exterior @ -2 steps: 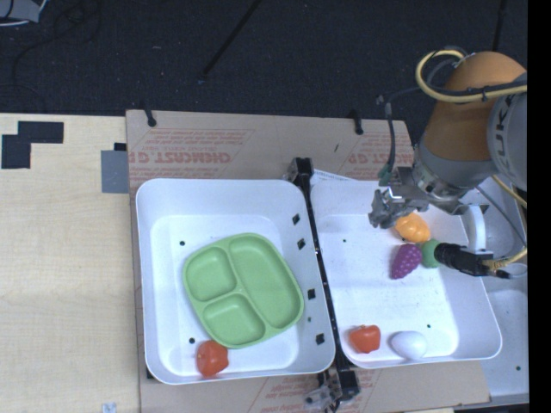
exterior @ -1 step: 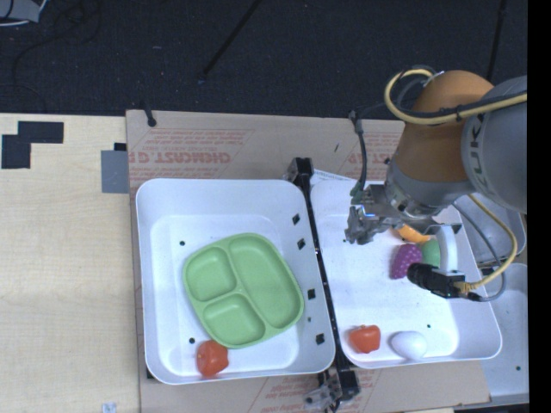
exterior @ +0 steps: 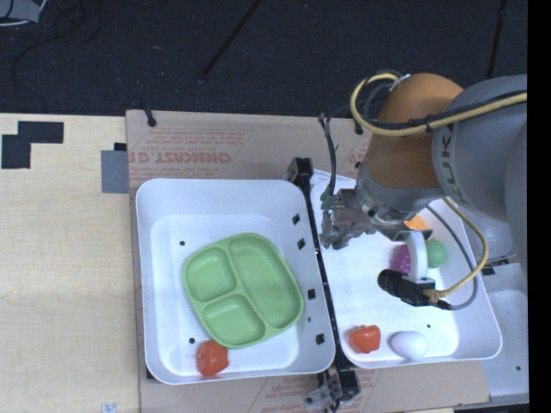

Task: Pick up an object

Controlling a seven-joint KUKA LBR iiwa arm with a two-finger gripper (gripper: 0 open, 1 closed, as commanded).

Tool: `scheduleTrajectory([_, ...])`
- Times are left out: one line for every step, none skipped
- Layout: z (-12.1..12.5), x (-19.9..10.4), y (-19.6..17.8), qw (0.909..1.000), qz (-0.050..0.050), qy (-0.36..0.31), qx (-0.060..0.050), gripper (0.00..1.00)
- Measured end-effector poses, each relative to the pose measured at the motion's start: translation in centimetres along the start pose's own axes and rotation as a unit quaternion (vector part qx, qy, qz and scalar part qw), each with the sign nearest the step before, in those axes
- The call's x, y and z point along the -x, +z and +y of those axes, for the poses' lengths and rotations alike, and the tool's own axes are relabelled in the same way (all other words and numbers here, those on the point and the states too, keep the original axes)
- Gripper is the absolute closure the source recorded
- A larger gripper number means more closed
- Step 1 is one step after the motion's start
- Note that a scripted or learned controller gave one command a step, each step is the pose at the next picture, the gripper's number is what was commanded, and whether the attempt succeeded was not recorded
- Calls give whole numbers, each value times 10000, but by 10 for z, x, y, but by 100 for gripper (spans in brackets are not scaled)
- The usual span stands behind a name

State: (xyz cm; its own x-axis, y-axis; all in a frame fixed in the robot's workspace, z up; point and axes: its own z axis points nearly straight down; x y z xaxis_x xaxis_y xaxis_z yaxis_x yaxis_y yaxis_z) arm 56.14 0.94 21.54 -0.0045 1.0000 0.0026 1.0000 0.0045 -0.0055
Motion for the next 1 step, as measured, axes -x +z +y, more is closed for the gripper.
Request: scheduleTrajectory([-24,-48,8,10000,-3,3,-10,100])
